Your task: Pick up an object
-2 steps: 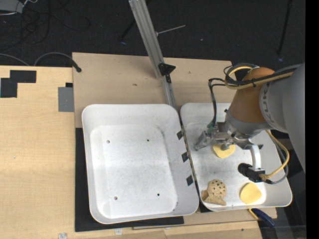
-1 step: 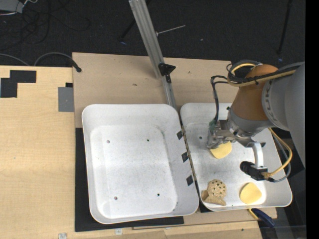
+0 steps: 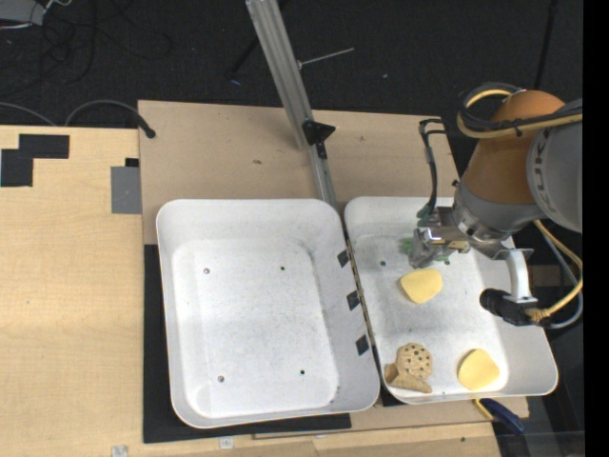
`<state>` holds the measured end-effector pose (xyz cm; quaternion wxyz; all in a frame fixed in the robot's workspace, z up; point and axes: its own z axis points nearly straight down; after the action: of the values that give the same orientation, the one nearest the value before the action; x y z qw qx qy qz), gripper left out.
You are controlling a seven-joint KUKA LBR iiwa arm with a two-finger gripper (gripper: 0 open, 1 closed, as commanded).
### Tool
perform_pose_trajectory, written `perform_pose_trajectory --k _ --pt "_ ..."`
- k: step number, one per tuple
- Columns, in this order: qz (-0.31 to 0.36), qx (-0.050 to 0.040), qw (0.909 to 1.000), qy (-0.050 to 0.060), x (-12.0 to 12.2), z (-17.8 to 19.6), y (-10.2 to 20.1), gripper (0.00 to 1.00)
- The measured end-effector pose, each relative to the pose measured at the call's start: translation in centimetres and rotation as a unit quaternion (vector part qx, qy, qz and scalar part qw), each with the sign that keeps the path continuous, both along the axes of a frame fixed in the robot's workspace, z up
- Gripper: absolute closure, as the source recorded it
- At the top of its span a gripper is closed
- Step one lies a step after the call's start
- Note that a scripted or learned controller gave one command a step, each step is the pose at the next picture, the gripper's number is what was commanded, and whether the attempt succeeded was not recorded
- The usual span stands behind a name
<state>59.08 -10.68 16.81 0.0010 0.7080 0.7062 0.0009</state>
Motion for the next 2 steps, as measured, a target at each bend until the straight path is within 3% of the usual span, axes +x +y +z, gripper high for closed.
perform_pose_trajectory --k 2 --pt "0.002 -0.0002 1.0000 0.000 -0.5 9.8 0.3 1.00"
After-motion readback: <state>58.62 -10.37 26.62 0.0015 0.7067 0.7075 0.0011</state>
